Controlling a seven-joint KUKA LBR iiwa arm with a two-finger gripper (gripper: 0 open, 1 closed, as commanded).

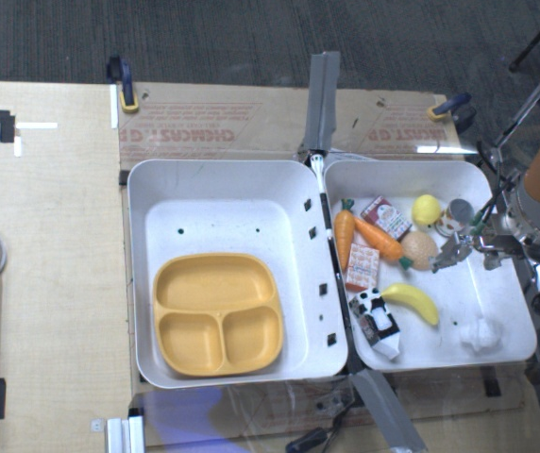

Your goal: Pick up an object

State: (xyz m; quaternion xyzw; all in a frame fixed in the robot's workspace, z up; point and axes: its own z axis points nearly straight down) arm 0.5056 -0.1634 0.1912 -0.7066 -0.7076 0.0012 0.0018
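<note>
In the right bin [497, 281], two carrots [364, 237] lie at the left with a banana [412, 302] nearer. The banana's long axis runs left to right, its tip pointing right. The gripper [451, 256] hangs just right of a beige potato [419, 249]; I cannot tell its opening.

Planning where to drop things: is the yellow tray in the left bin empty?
Empty. All three compartments of the yellow tray show bare yellow plastic; the food items all lie in the right bin.
</note>
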